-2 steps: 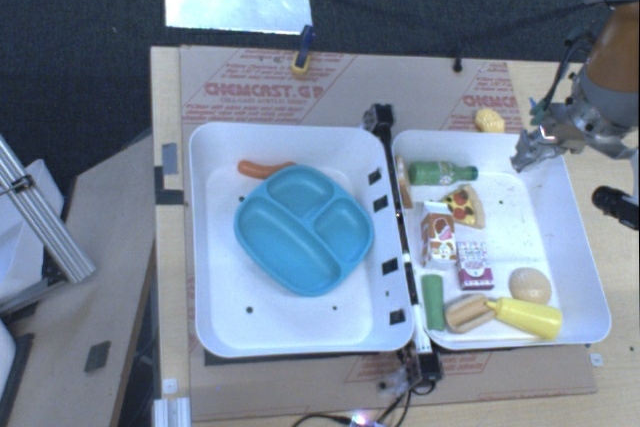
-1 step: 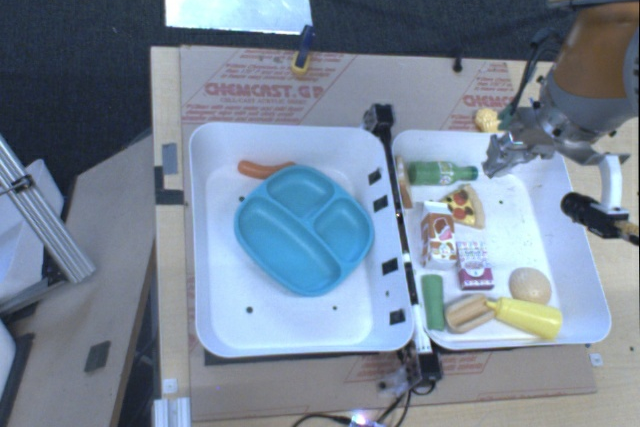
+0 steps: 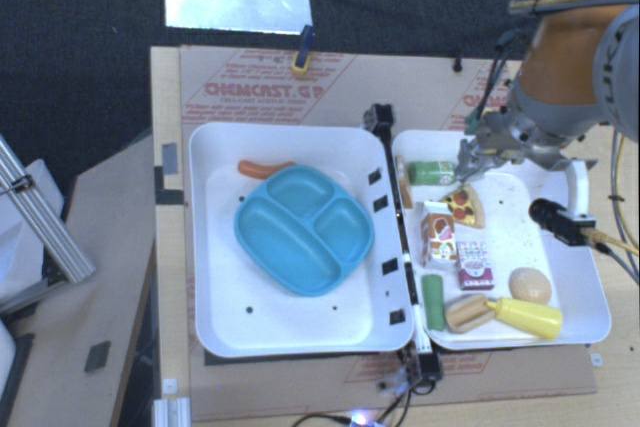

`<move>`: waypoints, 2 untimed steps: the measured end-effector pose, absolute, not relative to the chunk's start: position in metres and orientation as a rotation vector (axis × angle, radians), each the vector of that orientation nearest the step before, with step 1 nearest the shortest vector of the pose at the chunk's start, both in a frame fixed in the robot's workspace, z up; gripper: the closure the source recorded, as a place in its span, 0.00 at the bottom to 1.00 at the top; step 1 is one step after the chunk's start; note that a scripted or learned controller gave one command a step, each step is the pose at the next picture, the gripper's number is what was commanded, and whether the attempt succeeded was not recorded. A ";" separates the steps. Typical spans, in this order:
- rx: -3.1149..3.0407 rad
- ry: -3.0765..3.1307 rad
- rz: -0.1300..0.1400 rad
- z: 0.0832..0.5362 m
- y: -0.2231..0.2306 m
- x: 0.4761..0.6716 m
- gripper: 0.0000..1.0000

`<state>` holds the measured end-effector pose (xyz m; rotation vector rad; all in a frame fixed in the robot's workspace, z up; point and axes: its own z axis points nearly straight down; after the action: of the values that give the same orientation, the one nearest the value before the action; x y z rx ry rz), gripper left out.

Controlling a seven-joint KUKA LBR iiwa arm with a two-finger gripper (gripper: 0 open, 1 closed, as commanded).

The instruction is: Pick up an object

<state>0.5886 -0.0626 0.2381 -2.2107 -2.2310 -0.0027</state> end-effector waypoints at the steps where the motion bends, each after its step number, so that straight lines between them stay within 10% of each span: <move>1: -2.213 -2.230 -0.002 0.234 -0.022 0.587 1.00; 2: -2.221 -2.222 0.001 0.215 -0.031 0.584 1.00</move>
<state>0.5845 -0.0313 0.2152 -2.2214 -2.2223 0.0005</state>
